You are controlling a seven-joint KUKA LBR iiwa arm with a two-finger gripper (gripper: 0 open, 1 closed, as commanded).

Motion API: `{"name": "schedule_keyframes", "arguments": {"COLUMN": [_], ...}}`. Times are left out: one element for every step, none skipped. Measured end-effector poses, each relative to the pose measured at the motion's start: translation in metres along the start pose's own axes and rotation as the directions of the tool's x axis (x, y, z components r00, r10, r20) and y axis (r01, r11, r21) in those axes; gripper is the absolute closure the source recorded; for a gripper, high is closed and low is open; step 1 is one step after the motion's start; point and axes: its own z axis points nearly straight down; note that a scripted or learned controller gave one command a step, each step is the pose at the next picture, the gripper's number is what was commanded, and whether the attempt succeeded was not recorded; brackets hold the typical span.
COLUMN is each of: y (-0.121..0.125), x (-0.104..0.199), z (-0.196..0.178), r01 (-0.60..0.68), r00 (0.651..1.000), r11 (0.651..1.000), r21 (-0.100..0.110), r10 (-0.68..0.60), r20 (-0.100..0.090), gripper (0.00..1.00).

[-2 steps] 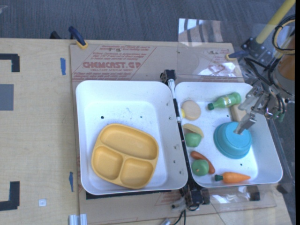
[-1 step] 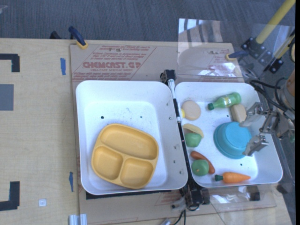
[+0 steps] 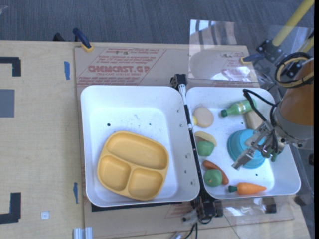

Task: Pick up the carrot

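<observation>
The carrot, orange with a green stub at its left end, lies flat near the front edge of the right bin. My gripper hangs over the blue bowl in that bin, up and slightly left of the carrot, apart from it. Its fingers look spread with nothing between them. The arm's orange band is at the right edge.
The right bin also holds a green bottle, a beige round piece, a green-and-yellow fruit, a red pepper and a green ball. The left bin holds a yellow divided plate.
</observation>
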Motion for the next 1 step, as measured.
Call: {"name": "schedule_keyframes", "arguments": {"y": [0.0125], "x": [0.0096], "z": [-0.0211], "r01": [-0.017], "r00": [1.000], "r11": [1.000], "r21": [-0.004], "r10": [0.017], "r20": [0.009], "gripper": [0.00]}}
